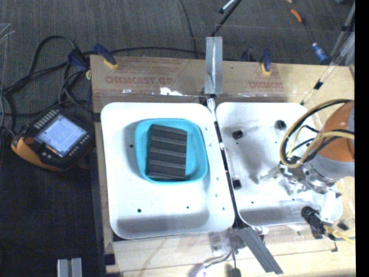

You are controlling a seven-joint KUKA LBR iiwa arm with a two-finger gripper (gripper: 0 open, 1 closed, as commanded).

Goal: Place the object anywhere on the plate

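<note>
- Dark ridged block (168,151), the object of the task: lies flat on the blue plate (198,154), roughly centred, long side running near to far. Four or so raised ribs cross its top. Colour dark grey to black.
- Blue plate: squarish with rounded corners, sits in the left bin (121,206), toward the bin's far half. A rim of blue shows all round the block.
- Left bin: white, shallow; a few small dark dots on its floor near the plate and toward the near edge.
- Right bin (253,209): white, touches the left bin along a shared middle seam. Small dark specks on its floor at the far side, one near the seam.
- Arm (340,137): comes in from the right, orange band above a grey wrist, with yellow and black cables looping beside it. It hangs over the right part of the right bin.
- Gripper (288,175): over the right bin, well apart from the block and plate. Metal parts blur against the white floor; cannot tell how the jaws stand. Nothing visible between them.
- Bench (144,79): brown board at the far side with blue clamps on it and an upright grey post at the bins' seam.
- Handheld control unit (57,137): on the dark floor left of the bench, screen lit, cables trailing from it.
</note>
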